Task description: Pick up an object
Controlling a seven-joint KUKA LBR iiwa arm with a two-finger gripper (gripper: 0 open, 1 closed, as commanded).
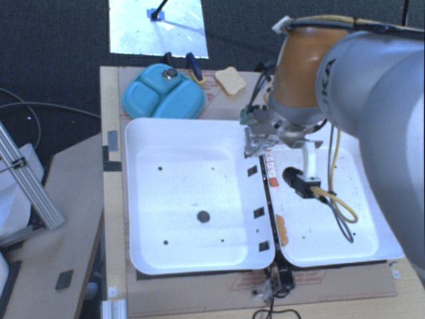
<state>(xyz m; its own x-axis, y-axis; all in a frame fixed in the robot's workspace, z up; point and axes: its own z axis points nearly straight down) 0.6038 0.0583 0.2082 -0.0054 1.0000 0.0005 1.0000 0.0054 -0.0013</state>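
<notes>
A small dark round object [203, 216] lies on the floor of the left bin [149, 178]. A thin orange piece [281, 230] rests in the right bin [332, 244], close to its left wall. My gripper [255, 143] hangs under the orange-banded wrist over the strip where the two bins meet, near their far end. It is well away from both objects. A black fitting with yellow cable [300, 181] dangles from the wrist above the right bin.
Behind the bins sit a blue compartment tray [163, 93], a tan bread-like piece [230, 80] and a blue-handled tool [194, 65]. A shiny sheet [157, 17] lies farther back. An aluminium frame [26, 178] stands at the left.
</notes>
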